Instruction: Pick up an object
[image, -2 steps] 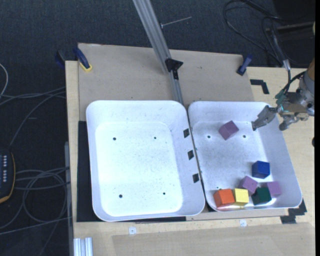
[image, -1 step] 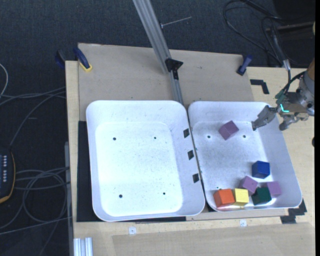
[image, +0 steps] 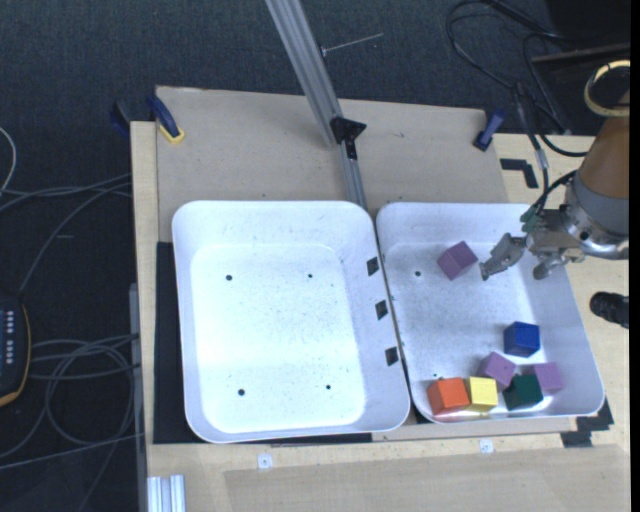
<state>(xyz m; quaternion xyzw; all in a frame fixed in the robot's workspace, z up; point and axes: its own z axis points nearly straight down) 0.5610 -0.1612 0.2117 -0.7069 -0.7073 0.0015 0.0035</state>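
Note:
In the right bin (image: 420, 330) a purple block (image: 457, 259) lies alone near the back. My gripper (image: 522, 261) hangs just to its right, fingers spread apart and open, with nothing between them. A blue block (image: 521, 338) sits farther toward the front. Along the front edge cluster an orange block (image: 449, 395), a yellow block (image: 482, 392), a dark green block (image: 522, 391) and two purple blocks (image: 499, 367) (image: 547, 377).
The left bin (image: 200, 300) stands beside the right one, with small black clips (image: 380, 308) along the shared wall. A grey metal pole (image: 320, 90) slants up from behind the bins. Cables lie on the floor at left.

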